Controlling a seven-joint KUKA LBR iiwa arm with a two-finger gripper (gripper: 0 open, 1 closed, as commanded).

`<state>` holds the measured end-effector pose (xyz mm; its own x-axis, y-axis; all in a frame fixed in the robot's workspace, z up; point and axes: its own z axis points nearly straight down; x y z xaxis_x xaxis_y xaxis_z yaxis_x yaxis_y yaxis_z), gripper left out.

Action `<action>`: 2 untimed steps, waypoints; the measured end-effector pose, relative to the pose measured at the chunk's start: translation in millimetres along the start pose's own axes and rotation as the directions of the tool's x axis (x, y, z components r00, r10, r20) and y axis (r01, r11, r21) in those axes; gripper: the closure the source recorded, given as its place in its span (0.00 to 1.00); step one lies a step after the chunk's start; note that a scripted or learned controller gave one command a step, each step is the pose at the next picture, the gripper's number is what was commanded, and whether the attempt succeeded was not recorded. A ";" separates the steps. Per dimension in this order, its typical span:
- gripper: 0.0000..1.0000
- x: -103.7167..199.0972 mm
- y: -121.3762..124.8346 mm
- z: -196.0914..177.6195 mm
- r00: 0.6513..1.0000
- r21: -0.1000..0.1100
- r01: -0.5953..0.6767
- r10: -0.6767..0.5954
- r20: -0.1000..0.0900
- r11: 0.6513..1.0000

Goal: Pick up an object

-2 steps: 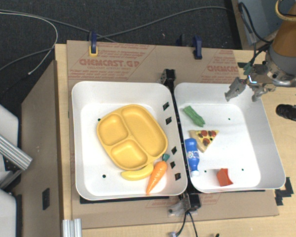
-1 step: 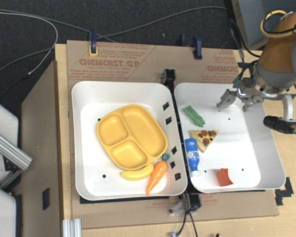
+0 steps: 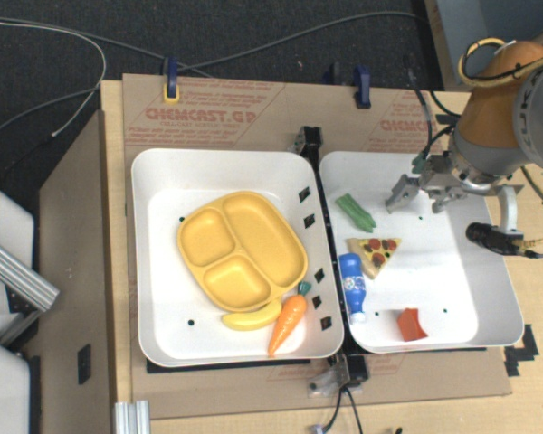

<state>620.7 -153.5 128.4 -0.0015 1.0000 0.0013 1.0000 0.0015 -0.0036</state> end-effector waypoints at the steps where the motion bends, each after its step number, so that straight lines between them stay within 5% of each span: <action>1: 0.00 0.7 -0.1 45.5 1.000 0.001 -0.001 0.001 0.000 1.000; 2: 1.00 0.9 1.3 31.7 1.000 -0.004 -0.001 0.001 0.000 1.000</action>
<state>621.9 -152.5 96.7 -0.0008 1.0000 0.0015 1.0000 0.0008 0.0003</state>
